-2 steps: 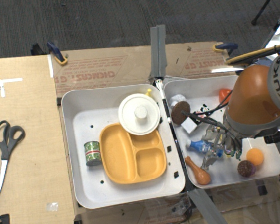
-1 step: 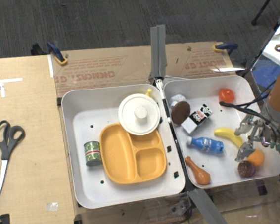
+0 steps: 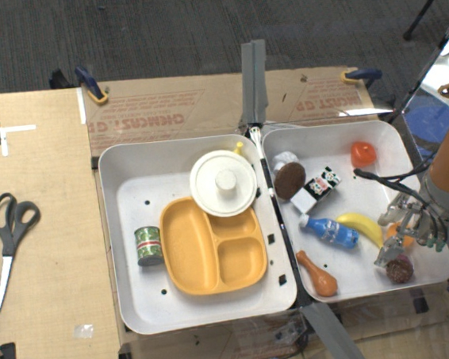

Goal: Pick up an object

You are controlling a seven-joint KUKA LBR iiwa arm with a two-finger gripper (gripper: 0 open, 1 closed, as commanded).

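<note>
My gripper (image 3: 396,238) hangs low over the right bin's (image 3: 412,141) front right corner, reaching in from the right. Just under and in front of it lies a dark red ball (image 3: 399,269). A small orange piece (image 3: 400,233) shows right at the gripper; I cannot tell whether it is held. A yellow banana (image 3: 360,226) lies just left of the gripper, with a blue bottle (image 3: 331,233) beside it. An orange drumstick-shaped toy (image 3: 317,275) sits at the front left, and a red tomato-like object (image 3: 363,153) at the back right.
A brown oval object (image 3: 290,180) and a black-and-white carton (image 3: 319,186) lie at the right bin's back left. The left bin (image 3: 124,249) bears a yellow divided tray (image 3: 208,252), a white round lid (image 3: 223,183) and a green can (image 3: 148,245). Scissors (image 3: 8,233) lie on the bench far left.
</note>
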